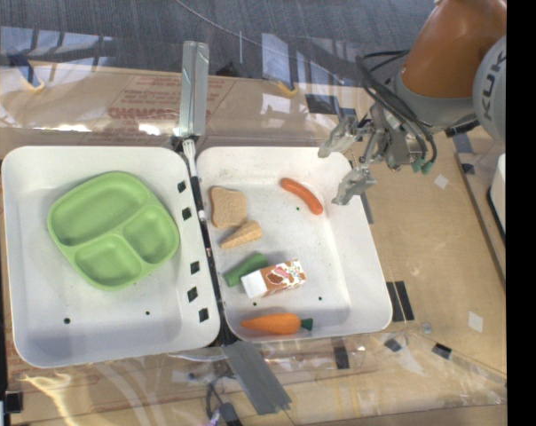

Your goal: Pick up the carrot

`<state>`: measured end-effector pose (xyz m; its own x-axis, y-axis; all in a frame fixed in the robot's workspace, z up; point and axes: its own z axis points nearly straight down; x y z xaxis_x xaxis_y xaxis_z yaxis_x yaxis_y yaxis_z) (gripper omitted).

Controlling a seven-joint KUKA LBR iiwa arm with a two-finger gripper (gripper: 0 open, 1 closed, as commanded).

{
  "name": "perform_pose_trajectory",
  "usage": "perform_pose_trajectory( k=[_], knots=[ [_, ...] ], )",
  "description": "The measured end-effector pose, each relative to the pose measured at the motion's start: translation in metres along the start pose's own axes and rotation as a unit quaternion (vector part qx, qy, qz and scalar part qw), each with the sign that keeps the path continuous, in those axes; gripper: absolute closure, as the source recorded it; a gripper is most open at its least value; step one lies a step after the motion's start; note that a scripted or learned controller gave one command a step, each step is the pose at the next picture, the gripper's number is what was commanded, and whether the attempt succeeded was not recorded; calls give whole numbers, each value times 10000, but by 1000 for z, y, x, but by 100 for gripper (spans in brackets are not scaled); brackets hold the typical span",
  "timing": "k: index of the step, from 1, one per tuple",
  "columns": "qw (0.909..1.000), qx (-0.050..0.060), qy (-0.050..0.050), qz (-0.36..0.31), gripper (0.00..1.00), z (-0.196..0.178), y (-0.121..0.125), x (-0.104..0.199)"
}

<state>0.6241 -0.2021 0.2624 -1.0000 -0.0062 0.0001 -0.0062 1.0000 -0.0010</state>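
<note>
The carrot, orange with a green stub at its right end, lies flat along the front wall of the right bin. My gripper hovers over the bin's far right corner, well away from the carrot and just right of a small red sausage. Its two fingers stand open, one towards the back rim and one over the right rim, with nothing between them.
The right bin also holds two bread pieces, a green vegetable and a small red-and-white carton just behind the carrot. In the left bin sits a green divided plate.
</note>
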Motion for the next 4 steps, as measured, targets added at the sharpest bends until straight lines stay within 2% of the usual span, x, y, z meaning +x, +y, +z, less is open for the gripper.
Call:
perform_pose_trajectory(
  k=[1, 2, 3, 4],
  knots=[
    [9999, -14, 31, 103, 0, 104, 37, 51],
    [9993, 19, -138, 351, 0, 154, 55, 138],
    [9883, -15, -7, 1528, 0, 169, 103, 55],
    [9540, -4, -14, 2998, 0, 169, 70, -11]
  ],
)
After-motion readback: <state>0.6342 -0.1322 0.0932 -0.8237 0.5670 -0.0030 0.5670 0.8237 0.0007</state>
